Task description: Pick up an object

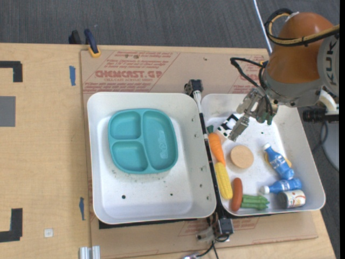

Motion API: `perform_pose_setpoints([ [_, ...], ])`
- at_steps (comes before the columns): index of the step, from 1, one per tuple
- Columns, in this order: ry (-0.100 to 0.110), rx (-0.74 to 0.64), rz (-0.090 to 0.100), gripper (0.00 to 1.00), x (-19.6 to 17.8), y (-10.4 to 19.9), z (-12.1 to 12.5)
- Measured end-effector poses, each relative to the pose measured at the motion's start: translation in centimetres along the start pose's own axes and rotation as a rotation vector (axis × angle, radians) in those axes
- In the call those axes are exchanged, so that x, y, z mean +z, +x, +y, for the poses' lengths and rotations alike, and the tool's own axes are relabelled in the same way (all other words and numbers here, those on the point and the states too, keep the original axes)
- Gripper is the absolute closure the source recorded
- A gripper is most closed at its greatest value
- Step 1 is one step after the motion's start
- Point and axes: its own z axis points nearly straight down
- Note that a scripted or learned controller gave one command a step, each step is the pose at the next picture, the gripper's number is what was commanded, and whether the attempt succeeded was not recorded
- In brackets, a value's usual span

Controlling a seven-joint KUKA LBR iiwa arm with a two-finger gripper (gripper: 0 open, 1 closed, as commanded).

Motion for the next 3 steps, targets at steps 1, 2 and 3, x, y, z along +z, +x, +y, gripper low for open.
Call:
perform_pose_setpoints([
  [1,0.000,-0.163,0.000,0.00,7.1,6.4,-8.4],
  [2,-0.007,-0.032,-0.026,0.00,9.1,2.8,-5.3],
  [3,-0.001,-0.163,-0.005,0.00,10.0,-3.5,-6.9],
])
